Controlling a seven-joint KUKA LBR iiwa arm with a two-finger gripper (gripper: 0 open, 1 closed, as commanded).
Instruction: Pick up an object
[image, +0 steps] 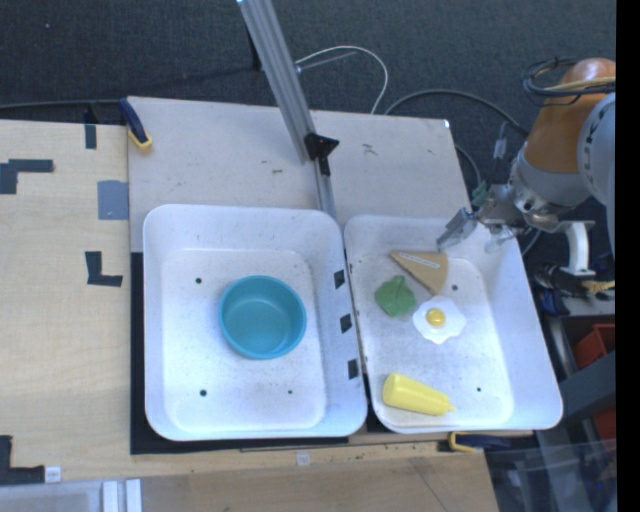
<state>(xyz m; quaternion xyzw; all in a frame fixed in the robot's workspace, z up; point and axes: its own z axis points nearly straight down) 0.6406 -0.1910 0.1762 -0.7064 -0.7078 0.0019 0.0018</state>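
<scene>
The pincer (470, 228) is hovering with fingers apart, gripping nothing, just right of the tan wedge (423, 268), which is pointing left.

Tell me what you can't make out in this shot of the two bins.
- Gripper, camera view: small and blurred, so its finger state is unclear.
- Arm: cut off by the right edge.
- Blue bowl: contents, if any, too faint to tell.
- Tan wedge: too small to identify.
</scene>
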